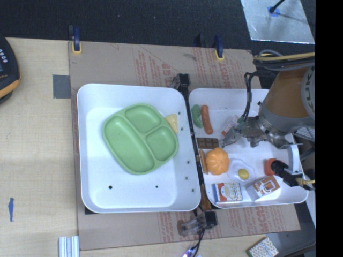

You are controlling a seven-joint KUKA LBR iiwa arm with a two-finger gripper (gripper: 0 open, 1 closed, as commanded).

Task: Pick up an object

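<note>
The right bin [225, 93] holds several toy foods. Along its left side lie a green vegetable [196, 113], a red-orange sausage [206, 120], a brown chocolate bar [208, 142] and an orange pumpkin [216, 161]. A fried egg [243, 173] and a red piece [269, 166] lie further right. Two small cartons [230, 191] [266, 187] rest at the front wall. My gripper [231, 134] hangs low over the bin's middle, just right of the chocolate bar and above the pumpkin. I see nothing held in it.
The left bin [86, 143] carries a green divided plate [140, 138] with a yellow wedge [171, 122] at its right edge. The arm's grey and orange wrist [286, 98] covers the right bin's far right corner. Clamps [183, 81] [197, 224] join the bins.
</note>
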